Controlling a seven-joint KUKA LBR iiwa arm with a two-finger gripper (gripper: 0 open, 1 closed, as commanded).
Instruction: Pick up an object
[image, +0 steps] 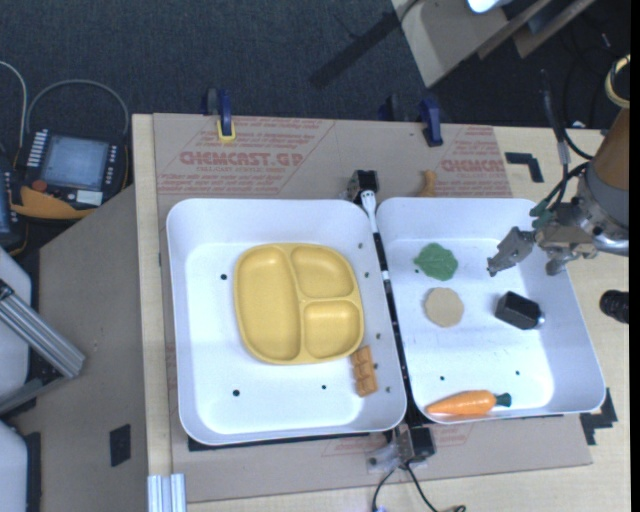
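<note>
Bright, even overhead light; white bins (190, 300) near blown out. Soft short shadows under objs. Sharp centre, slight blur at corners.

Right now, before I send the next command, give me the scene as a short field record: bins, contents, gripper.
left bin: yellow divided plate; small brown block beside the plate's lower right corner
right bin: green piece, tan disc, black block, carrot by the near wall
gripper: open, above the right bin's far right part, nothing between its fingers
nearest item to gripper: black block, just below it in the view
</note>
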